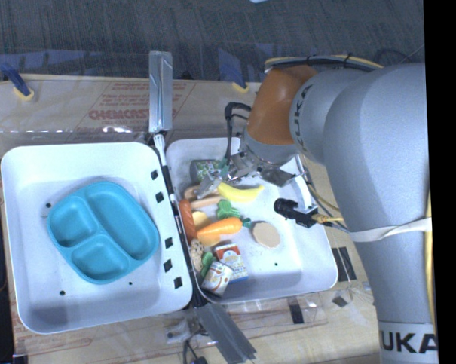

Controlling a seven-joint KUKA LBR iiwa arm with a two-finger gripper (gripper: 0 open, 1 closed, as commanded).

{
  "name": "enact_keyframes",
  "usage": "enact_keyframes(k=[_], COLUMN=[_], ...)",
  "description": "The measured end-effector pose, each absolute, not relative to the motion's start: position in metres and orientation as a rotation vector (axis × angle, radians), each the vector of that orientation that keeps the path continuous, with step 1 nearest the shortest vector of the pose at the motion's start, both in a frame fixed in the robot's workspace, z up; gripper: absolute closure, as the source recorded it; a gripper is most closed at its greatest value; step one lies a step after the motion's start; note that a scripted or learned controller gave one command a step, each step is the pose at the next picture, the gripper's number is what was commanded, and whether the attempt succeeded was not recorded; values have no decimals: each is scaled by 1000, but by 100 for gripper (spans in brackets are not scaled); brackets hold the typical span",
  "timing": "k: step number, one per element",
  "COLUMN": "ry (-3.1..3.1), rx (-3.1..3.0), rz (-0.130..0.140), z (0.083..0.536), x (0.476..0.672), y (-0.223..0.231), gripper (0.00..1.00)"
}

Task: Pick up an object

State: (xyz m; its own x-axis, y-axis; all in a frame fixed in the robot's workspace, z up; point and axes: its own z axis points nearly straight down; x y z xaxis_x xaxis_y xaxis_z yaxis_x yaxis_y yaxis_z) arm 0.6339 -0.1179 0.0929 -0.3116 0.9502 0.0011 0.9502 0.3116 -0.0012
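Camera view: my arm (339,135) reaches in from the right, over the right bin (316,266); my claw (239,168) sits low at that bin's far-left part, just above the yellow banana (241,191); whether it is open, closed or gripping anything, I cannot tell; wrist and clutter hide the tips

Nearest candidate: the banana, just on the near side of the claw, its long axis running left to right across the bin; touching or apart, I cannot tell; a patterned packet (206,171) lies just left of the claw

Nearer the camera: a carrot (219,230), also lying roughly left-right; a tan disc (266,235); small cartons (223,267) near the front-left corner

Room, as I judge it: things crowd the wall shared by the bins, so left is tight; the right half of the bin floor is barer

Left bin (37,299) holds a blue divided tray (102,230), well apart from my claw
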Motion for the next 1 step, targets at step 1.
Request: enact_keyframes(k=[1], ry=[-2545], rx=[-1839], rz=[2], z=[104], x=[635], y=[-118], gripper=[100])
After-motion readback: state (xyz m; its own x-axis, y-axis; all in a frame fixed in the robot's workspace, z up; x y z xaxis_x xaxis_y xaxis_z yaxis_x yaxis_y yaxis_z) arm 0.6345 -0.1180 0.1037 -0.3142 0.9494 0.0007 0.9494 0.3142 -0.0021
